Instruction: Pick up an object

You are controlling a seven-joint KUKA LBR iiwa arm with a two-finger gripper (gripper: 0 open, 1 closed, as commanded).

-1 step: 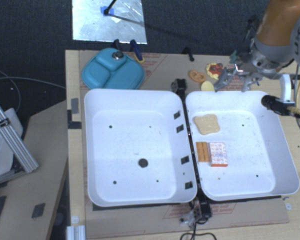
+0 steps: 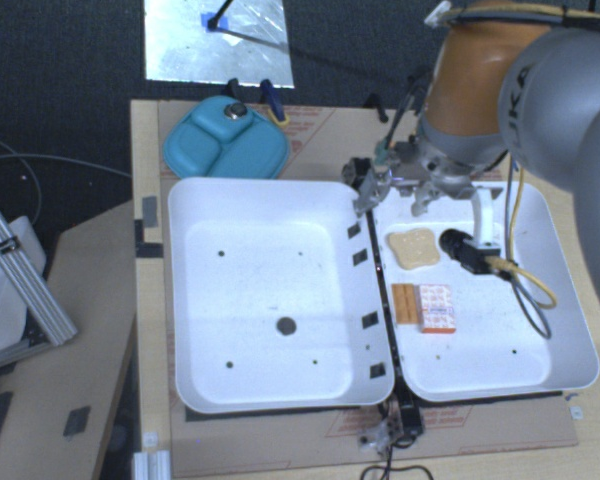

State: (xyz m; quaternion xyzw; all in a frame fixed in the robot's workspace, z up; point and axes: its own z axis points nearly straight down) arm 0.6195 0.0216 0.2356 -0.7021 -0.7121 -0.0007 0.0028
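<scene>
**Pincer poised above right bin, flat slab the nearest pick**

The pincer hangs over the far edge of the right bin. It appears spread wide with nothing between its prongs, though the slanted view leaves that unsure. The tan slab lies flat just camera-side of the pincer, apart from it. An orange-and-white packet sits nearer still. A clean pick likely means centring over the slab, straddling its shorter span and going down square before closing.
</scene>
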